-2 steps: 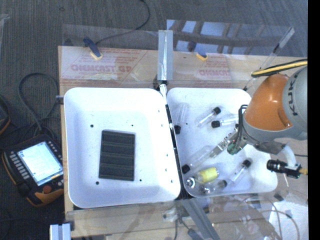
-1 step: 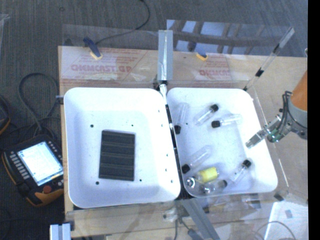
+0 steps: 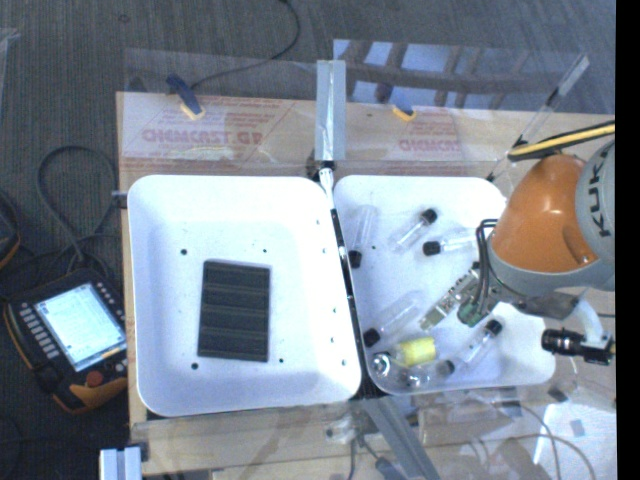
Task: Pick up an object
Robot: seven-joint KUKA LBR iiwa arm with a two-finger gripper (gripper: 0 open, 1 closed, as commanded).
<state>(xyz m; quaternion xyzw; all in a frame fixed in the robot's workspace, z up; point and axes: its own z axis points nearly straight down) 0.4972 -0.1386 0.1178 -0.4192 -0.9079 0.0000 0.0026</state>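
Orange-banded arm is hanging over the right bin [image 3: 520,373], with the jaws [image 3: 452,303] down among a bunch of clear vials with black caps [image 3: 415,230]. Honestly can't tell how far apart the jaws are or whether anything sits between them. A yellow piece [image 3: 417,350] lies near the front edge, and the left bin [image 3: 160,218] has a dark ribbed block [image 3: 235,310].

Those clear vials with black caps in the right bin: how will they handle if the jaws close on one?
The clear vials look smooth and cylindrical, so probably slippery and apt to roll when nudged. They lie on their sides in the right bin, and likely light. If glass, fragile.
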